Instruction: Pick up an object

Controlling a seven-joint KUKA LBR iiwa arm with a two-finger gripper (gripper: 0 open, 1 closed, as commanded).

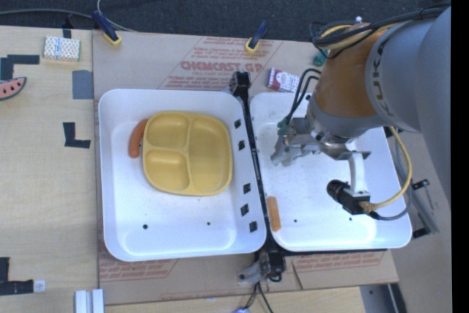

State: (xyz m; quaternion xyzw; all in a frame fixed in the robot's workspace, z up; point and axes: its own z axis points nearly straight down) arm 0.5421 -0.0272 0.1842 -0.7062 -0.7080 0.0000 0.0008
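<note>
Yellow divided plate (187,152) fills the left bin (117,231); tool (284,152) state unclear.

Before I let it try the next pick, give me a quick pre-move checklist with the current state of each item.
1. Target in view: ok. An orange sausage lies at the left edge of the right bin.
2. Gripper over that target: not ok. It sits higher up in the right bin, apart from that sausage.
3. Anything held in the gripper: cannot tell.
4. Second candidate: ok. Another orange sausage lies in the left bin, touching the yellow divided plate.
5. Yellow cable near the wrist: cannot tell if it could snag.
</note>
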